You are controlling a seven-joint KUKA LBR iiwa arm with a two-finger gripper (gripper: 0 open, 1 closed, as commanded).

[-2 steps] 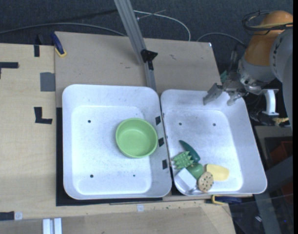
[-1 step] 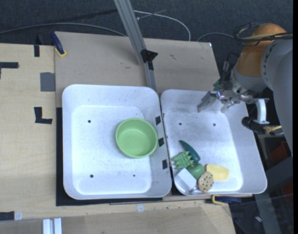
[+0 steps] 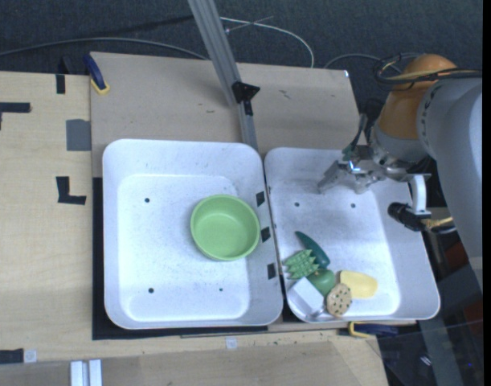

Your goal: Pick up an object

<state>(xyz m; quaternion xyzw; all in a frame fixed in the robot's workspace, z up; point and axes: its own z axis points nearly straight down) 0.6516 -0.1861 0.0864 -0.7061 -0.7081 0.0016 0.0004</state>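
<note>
My gripper [image 3: 342, 186] hangs over the far part of the right bin [image 3: 406, 256], with the grey arm and its orange band coming in from the right. Its two fingers are spread open with nothing between them. At the bin's near end lies a cluster: a dark green piece [image 3: 313, 247], a spiky green toy [image 3: 299, 262], a round green item [image 3: 324, 281], a yellow piece [image 3: 358, 284], a tan speckled disc [image 3: 338, 298] and a white block [image 3: 307, 295]. The gripper is well apart from them, farther back. A light green bowl [image 3: 225, 227] sits in the left bin [image 3: 132, 215].
A slanted grey pole [image 3: 221, 47] crosses above the bench and ends near the ridge between the bins. Cables [image 3: 269, 30] trail over the dark floor at the back. A black fitting [image 3: 406, 214] on the arm overhangs the right bin's right rim.
</note>
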